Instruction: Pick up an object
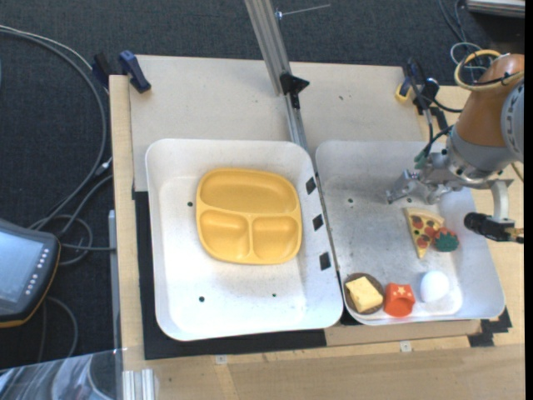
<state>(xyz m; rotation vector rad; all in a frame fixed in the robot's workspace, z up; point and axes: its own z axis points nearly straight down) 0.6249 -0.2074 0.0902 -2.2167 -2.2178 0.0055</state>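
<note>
On the pale desk (216, 98), ringed by dark carpet (58, 7) and loose cables (50, 65), the gripper (408, 192) hovers over the right bin (366, 173), jaws' spread impossible to tell, just above the pizza slice (423, 227) lying there.

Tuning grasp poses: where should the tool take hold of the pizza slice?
Across the narrow pointed half of the pizza slice, coming straight down. It lies flat in the right bin, point toward the front; a green piece crowds its right side.
</note>
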